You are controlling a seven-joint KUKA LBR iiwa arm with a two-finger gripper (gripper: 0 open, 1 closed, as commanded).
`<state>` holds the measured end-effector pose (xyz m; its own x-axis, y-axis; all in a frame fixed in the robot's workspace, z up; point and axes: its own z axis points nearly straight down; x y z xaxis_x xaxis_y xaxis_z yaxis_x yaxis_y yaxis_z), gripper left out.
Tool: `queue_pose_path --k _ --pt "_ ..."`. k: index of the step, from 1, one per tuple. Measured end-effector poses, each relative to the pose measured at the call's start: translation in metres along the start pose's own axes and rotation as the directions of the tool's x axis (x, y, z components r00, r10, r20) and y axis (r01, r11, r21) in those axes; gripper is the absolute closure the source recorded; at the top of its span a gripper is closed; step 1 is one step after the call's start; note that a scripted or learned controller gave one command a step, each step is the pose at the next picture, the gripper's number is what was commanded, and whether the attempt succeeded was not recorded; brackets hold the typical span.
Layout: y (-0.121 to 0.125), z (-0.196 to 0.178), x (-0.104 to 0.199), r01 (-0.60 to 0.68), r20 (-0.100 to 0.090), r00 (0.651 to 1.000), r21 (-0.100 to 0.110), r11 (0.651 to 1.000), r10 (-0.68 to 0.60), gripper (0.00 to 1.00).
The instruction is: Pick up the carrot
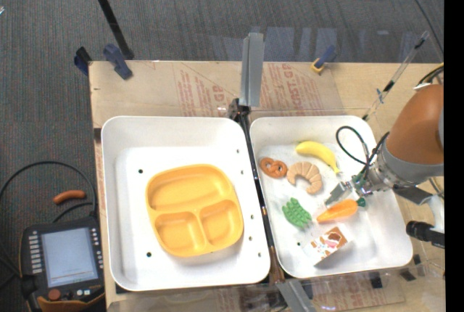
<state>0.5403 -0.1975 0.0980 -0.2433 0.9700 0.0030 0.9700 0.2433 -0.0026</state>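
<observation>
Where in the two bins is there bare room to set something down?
Left bin: bare floor rings the yellow tray. Right bin: the far-left corner above the pretzel. Crowded from banana to carrot, near the end effector.

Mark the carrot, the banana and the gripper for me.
carrot (338, 212): camera view, middle of its orange body.
banana (319, 153): camera view, middle of the yellow curve.
gripper (346, 194): camera view, between its fingertips.
</observation>
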Motion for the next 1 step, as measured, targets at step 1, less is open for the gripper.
queue_pose_path --k 1 --pt "-0.0371 0.0113 0.0311 0.030 0.000 1.000 -0.001 1.000 -0.030 0.00"
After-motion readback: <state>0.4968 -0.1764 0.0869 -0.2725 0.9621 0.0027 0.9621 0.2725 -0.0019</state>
